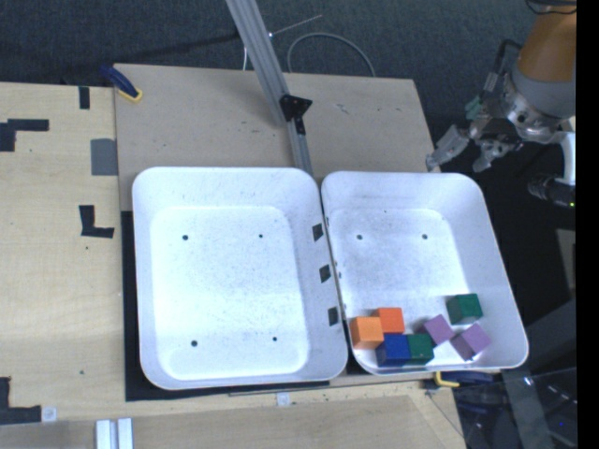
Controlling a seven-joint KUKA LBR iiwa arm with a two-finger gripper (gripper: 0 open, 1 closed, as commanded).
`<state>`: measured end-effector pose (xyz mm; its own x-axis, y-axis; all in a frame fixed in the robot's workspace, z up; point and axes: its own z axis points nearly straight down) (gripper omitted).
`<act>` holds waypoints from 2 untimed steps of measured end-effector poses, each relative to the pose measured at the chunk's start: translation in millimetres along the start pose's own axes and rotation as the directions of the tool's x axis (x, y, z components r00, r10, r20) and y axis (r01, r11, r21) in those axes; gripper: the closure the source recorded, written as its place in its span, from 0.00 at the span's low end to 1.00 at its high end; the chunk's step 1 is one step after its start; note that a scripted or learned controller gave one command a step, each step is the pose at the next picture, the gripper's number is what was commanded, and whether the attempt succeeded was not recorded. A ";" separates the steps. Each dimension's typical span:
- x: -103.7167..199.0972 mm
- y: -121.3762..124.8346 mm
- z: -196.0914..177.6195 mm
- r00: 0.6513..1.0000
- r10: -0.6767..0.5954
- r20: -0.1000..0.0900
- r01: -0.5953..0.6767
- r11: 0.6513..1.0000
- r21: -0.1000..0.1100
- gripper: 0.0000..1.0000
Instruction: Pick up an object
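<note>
Approach was judged to be the step in hand, with no grasp yet begun. The gripper (pixel 465 148) was seen at the upper right, outside the right bin (pixel 487 215), just beyond its far right corner and well apart from the blocks. Its two fingers were seen spread, with nothing between them; nothing was held.

All the candidate objects were gathered along the near wall of the right bin. An orange block (pixel 367 330) lay just beside a second orange block (pixel 391 319), the two touching or nearly so. A blue block (pixel 395 348) was pressed against a dark green block (pixel 420 347), directly in front of the orange pair. A purple block (pixel 438 327) sat just right of these, another purple block (pixel 471 340) lay nearer the right-hand corner, and a green block (pixel 464 307) stood a little apart, farther from the wall.

The left bin (pixel 150 204) was seen beside it, sharing a middle edge.

The blocks were small and close to cubic, so no clear long axis could be made out. The purple ones appeared turned at a slant to the bin walls; the orange and blue ones looked roughly square with them.

For the next move, a long travel toward the near end of the bin and a descent would be called for. The green block was judged the easiest target, since free room was seen around it; the clustered blocks would leave little space for the fingers.
</note>
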<state>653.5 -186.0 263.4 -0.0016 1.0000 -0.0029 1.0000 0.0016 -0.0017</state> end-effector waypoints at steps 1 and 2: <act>20.4 -89.2 174.9 1.000 0.001 -0.003 -0.001 1.000 0.003 0.00; 25.3 -127.5 55.1 1.000 0.001 -0.003 -0.001 1.000 -0.001 0.00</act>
<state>525.9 -161.0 208.4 -0.0006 1.0000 0.0006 1.0000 0.0006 -0.0009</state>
